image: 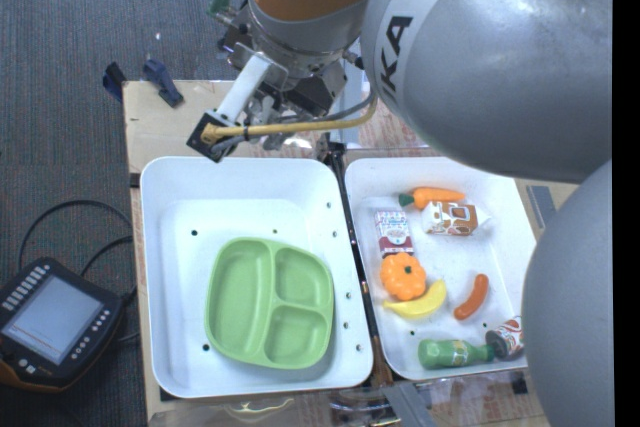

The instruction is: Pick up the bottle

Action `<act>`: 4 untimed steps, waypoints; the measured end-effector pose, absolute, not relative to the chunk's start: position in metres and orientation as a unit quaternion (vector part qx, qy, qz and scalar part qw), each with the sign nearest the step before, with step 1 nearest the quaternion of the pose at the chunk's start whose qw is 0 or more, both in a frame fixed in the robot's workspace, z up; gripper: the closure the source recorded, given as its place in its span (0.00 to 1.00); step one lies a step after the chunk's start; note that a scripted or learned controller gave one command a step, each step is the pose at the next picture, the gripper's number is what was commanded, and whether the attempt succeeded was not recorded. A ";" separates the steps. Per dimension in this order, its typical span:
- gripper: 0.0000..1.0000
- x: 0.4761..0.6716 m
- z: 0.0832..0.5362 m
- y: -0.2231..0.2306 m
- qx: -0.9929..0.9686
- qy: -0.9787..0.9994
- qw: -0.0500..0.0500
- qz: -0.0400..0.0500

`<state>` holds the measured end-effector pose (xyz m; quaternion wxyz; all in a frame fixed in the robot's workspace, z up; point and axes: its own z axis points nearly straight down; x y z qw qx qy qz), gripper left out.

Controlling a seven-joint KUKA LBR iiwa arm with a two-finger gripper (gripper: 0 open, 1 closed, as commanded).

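Observation:
A green bottle (452, 352) lies on its side near the front edge of the right bin (520, 215), its neck pointing right. My gripper (292, 110) hangs under the orange band, over the back rim between the two bins and far behind the bottle. Its dark body and a tan hose hide the tip. I see nothing held in it.
The right bin also holds a carrot (432, 197), a small carton (452, 217), a red-and-white packet (394, 233), an orange (402, 277), a banana (418, 303), a sausage (471, 296) and a can (508, 338) touching the bottle's neck. A green divided plate (270, 315) lies in the left bin (170, 215).

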<state>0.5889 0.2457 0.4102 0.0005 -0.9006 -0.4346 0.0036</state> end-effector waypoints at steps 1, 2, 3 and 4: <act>1.00 0.592 0.416 0.243 -0.902 -0.431 0.001 0.007; 1.00 0.594 0.422 0.241 -0.904 -0.428 0.002 0.010; 1.00 0.501 0.435 0.246 -0.878 -0.478 -0.001 0.004; 1.00 0.479 0.372 0.243 -0.888 -0.460 0.000 0.005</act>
